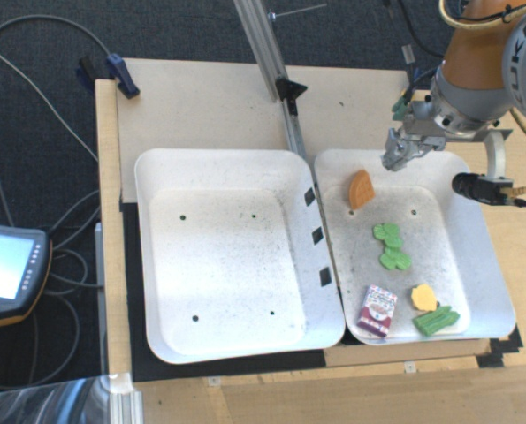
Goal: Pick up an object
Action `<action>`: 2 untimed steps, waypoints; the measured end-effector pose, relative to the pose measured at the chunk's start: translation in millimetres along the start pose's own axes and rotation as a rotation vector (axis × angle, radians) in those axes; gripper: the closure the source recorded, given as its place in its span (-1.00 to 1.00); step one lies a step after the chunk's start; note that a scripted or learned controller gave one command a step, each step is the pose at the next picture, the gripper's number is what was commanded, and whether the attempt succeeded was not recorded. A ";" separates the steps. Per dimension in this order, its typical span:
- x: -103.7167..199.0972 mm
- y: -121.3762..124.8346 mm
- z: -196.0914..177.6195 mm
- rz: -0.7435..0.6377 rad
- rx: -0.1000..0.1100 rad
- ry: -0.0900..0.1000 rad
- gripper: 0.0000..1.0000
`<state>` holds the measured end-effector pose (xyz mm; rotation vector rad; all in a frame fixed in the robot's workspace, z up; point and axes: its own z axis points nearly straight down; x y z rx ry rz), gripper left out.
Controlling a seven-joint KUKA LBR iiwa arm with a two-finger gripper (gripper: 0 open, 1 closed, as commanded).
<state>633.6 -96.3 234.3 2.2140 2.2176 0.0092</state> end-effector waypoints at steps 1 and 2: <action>0.4 1.0 -9.4 0.000 0.006 0.001 1.00; 53.6 -12.5 -19.2 -0.005 0.011 0.005 1.00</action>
